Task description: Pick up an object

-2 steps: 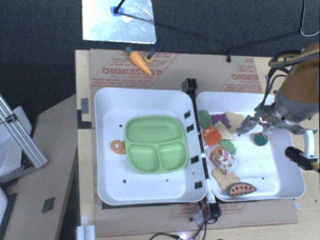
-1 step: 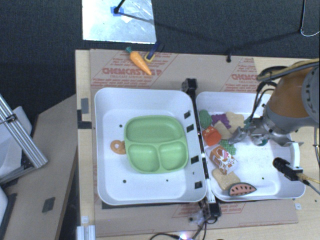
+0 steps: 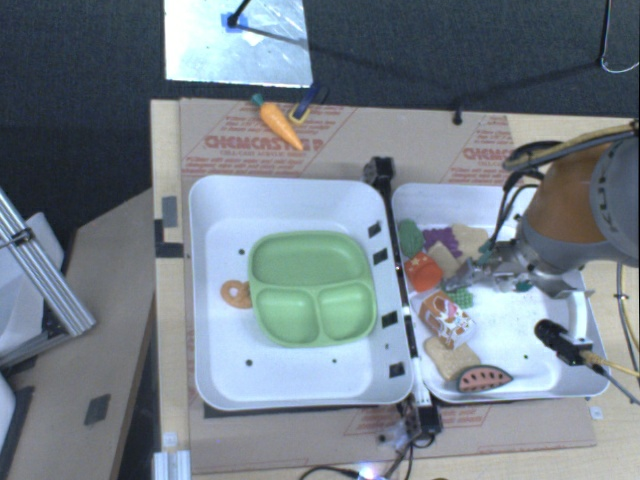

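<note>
Toy food lies in your right bin (image 3: pixel 575 373); the fingers (image 3: pixel 458 290) sit just beside the red piece (image 3: pixel 424 272), grip state unreadable.

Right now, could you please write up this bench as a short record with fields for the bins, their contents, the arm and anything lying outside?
left bin: holds a green divided plate and a small orange ring beside it
right bin: holds a clutter of toy foods, among them a watermelon slice, a red piece and purple grapes
arm: reaches in from the right over the right bin
claw: low among the toy foods; grasp unclear
outside the bins: a toy carrot on the cardboard behind the left bin
</note>
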Motion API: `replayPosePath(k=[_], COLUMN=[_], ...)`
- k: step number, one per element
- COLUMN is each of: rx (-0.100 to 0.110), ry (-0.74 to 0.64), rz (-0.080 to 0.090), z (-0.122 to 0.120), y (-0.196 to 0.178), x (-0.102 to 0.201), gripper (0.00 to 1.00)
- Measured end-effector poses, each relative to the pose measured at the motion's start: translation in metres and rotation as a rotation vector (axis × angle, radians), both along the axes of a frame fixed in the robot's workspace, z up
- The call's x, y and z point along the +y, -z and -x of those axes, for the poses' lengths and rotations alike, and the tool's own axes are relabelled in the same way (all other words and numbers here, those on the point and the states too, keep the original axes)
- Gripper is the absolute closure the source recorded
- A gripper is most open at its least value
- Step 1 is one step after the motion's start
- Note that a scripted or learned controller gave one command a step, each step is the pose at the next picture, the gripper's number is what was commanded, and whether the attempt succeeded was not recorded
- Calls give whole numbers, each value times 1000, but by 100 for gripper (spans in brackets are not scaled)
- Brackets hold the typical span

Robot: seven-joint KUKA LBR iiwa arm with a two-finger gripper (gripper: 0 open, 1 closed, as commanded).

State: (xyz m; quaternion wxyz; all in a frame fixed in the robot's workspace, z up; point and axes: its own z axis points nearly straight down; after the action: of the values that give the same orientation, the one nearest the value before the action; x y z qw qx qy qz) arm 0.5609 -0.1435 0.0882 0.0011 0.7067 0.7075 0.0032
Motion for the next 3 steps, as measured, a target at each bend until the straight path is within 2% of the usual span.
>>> replayPosePath(k=[1,2,3], rx=[-8,0,-2], ry=[-1,1,-2], rz=[1,5,6], z=[-2,2,-2], y=[-13,-69,-129], x=[0,-9,-18], gripper=[100,100,100])
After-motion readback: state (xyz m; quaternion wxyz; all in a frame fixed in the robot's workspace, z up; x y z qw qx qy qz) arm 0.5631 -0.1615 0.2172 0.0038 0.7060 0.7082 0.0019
